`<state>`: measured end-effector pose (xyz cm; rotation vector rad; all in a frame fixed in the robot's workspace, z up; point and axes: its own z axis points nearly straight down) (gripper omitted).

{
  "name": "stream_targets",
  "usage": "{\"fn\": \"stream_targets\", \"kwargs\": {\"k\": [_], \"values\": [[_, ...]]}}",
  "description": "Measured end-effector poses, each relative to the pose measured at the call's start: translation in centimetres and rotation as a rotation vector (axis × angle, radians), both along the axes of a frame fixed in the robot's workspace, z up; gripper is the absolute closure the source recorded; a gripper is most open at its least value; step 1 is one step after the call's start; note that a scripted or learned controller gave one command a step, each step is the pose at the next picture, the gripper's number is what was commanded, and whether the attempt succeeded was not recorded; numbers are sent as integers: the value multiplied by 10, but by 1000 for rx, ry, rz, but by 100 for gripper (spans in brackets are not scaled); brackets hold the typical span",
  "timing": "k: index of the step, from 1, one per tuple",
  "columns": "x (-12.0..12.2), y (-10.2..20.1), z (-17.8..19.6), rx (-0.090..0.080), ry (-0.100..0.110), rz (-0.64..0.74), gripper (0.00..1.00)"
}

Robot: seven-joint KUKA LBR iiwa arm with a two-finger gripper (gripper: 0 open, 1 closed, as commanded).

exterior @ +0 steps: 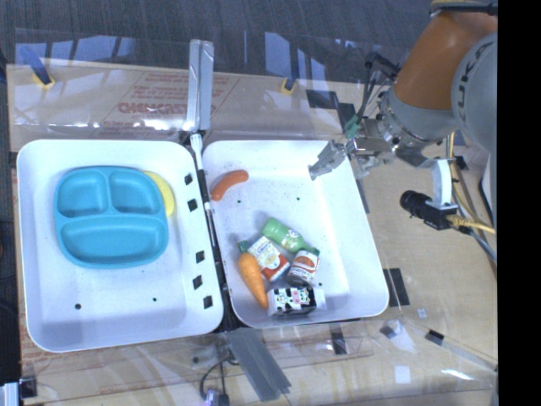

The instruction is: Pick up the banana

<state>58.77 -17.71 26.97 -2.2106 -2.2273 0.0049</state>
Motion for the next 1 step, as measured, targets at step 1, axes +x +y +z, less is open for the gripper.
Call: {"fn": "stream_targets", "kwargs": {"k": [1], "values": [[14,5,-55,1,-1,304,0]]}}
